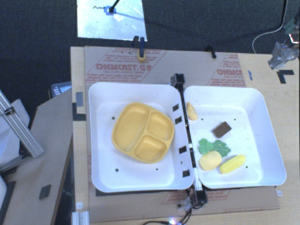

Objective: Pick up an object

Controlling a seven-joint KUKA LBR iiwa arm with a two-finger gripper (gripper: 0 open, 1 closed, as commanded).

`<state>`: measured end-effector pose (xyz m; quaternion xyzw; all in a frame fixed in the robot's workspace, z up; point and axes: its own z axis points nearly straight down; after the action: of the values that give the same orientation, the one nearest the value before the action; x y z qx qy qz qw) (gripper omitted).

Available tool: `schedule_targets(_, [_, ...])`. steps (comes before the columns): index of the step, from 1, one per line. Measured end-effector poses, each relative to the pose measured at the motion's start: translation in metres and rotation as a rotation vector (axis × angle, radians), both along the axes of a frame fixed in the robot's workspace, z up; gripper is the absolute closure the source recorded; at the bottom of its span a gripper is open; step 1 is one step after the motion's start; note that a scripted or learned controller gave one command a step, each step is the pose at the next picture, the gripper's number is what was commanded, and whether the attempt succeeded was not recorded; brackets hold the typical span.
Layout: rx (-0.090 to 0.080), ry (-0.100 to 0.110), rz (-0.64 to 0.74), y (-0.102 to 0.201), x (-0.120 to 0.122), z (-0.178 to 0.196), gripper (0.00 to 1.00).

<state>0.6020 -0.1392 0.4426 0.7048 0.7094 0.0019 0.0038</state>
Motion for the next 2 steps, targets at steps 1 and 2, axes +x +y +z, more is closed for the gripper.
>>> schedule_targets(1, [0.0, 0.0, 0.001, 0.009, 0.046, 0.028, 1.0])
schedule_targets(2, [0.001, 0.001, 0.0, 0.02, 0.067, 0.055, 1.0])
